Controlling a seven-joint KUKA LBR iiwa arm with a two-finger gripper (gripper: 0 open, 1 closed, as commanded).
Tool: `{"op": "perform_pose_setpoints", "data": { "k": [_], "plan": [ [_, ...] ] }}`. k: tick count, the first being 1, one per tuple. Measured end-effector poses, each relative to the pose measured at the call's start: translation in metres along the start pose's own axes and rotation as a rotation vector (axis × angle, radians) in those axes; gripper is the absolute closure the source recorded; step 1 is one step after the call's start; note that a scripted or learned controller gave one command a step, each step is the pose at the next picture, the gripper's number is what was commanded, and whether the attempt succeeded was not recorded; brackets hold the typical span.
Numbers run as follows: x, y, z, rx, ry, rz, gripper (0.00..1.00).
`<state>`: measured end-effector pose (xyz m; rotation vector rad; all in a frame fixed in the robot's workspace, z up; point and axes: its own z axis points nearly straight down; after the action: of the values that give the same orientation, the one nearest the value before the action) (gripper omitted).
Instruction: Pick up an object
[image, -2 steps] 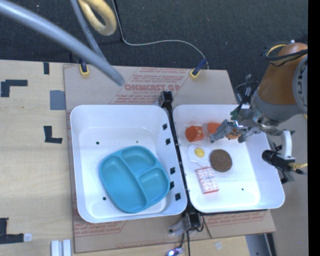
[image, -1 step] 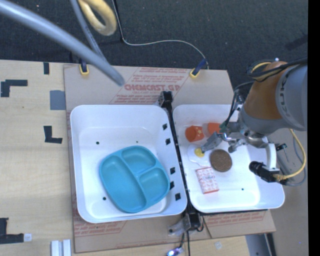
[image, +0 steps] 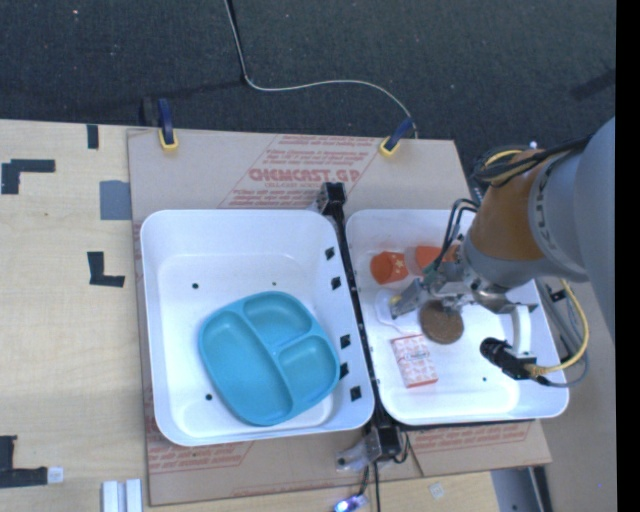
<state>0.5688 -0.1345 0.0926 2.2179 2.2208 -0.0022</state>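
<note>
Count: two white bins (image: 160, 300), side by side. One blue divided plate (image: 268, 355), three compartments. Two orange objects (image: 389, 266). One brown round object (image: 441, 325). One small red-and-white packet (image: 413, 361). Two clamps (image: 166, 130) at the board's far edge.

Grey arm (image: 585, 205), orange wrist band (image: 503, 215)

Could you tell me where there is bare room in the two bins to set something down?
Left bin: bare floor along the far wall and left side, around the blue tray. Right bin: a bare strip at the near right, beyond the packet. Crowded at its middle, where the orange items, brown disc and gripper cluster.
</note>
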Motion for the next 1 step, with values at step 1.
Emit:
{"op": "perform_pose_setpoints", "data": {
  "k": [1],
  "plan": [
    [-0.0002, 0.0016, -0.0137, -0.004, -0.001, 0.0, 1.0]
  ]
}}
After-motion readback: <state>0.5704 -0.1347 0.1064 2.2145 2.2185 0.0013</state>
